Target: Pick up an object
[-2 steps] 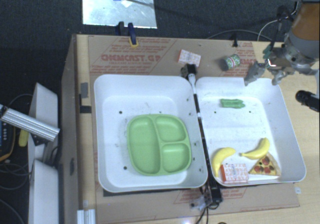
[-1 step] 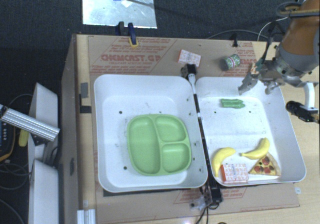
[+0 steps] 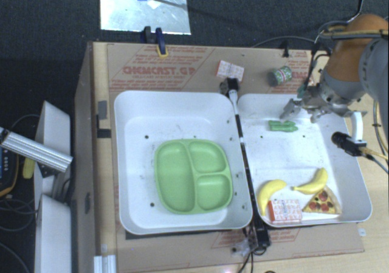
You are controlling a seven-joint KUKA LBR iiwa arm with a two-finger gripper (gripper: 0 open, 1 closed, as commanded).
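Even, bright overhead light — soft focus, faint shadows.

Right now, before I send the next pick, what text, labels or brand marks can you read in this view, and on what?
"CHEMCAST GP", red print on the brown board behind the left bin.
Red print elsewhere on that board: too small to read.
White tag with red marks: blurred.
Green can label: unreadable.
Red and white card: unreadable.

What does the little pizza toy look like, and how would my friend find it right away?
Look at the right-hand white bin, then down to its near corner, where a few toy foods lie together. The pizza slice is the flat triangle farthest right, just below one banana and beside a small red-and-white box. It alone is orange-brown with dark red spots; both bananas are plain yellow.
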